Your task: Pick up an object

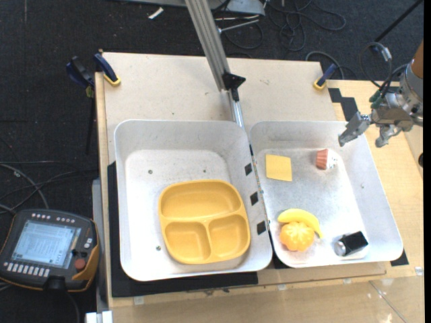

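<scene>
The right bin [377, 200] holds a flat yellow square [279, 167], a small pink cupcake-like piece [324, 159], a banana [300, 218], an orange [297, 237] touching the banana, and a black cylinder [351, 243] near the front right corner. My gripper [368, 134] hangs at the right bin's far right rim, above and to the right of the pink piece. Its two grey fingers stand apart with nothing between them.
The left bin [135, 147] carries a yellow divided tray [202, 221]. A slanted metal pole [212, 39] comes down to the gap between the bins. Blue and yellow clamps [101, 69] grip the bench's far corners. A teach pendant [47, 247] lies at lower left.
</scene>
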Tool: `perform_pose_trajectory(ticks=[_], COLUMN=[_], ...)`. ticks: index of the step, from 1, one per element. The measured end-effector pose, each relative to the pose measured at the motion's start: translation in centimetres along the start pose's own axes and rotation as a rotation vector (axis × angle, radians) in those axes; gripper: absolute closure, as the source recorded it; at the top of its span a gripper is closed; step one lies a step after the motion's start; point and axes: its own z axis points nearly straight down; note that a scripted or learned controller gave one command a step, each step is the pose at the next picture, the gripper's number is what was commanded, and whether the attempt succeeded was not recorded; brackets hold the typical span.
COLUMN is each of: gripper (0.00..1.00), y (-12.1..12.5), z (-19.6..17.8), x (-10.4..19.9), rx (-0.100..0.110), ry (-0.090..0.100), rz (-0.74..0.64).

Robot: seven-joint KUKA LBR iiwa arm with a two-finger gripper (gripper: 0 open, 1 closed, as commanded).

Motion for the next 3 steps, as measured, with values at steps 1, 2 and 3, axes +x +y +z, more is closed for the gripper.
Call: perform_pose_trajectory(ticks=[1, 2, 3], gripper=[0.0, 0.0, 0.0], y=[0.0, -0.3, -1.0], z=[0.0, 5.8, 11.6], x=[0.0, 1.0, 1.8], rx=[0.0, 0.006, 0.006], ry=[0.0, 0.001, 0.001], rz=[0.0, 0.001, 0.001])
